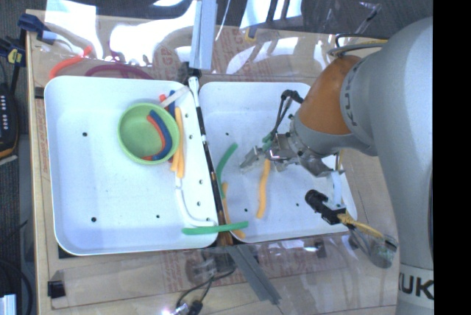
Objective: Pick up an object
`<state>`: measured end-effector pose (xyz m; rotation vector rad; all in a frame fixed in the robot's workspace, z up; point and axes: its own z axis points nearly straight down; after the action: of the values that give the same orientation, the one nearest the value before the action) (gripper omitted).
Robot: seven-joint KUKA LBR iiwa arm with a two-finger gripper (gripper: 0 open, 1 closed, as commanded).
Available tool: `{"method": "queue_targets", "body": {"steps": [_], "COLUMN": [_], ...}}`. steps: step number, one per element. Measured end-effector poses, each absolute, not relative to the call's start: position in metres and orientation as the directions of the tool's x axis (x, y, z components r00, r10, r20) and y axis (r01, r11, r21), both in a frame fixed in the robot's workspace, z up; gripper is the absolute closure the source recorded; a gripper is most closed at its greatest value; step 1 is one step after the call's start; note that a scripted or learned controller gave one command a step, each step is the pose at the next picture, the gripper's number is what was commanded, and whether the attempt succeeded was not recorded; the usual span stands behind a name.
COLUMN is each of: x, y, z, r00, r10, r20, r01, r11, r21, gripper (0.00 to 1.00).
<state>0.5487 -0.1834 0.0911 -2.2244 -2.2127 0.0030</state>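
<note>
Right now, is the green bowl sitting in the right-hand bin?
No, the green bowl sits in the left bin, across the divider from the gripper.

Left bin (88, 188) floor mostly open; green bowl (149, 133) blocks its upper right

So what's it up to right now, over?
Gripper low in right bin, nothing seen held. Orange stick just below it, green stick alongside. Green bowl in left bin.
</note>
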Motion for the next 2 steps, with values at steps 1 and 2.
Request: {"method": "queue_targets", "body": {"steps": [1,2], "x": [0.5496,0.5496], "y": [-0.1832,-0.1830], "z": [0.1020,0.1020], "r00": [0.002,0.001], "r10": [1.000,1.000], "r20": [0.002,0.002], "r01": [1.000,1.000], "r11": [-0.002,-0.001], "r21": [-0.004,-0.004], "gripper": [1.00,0.00]}}
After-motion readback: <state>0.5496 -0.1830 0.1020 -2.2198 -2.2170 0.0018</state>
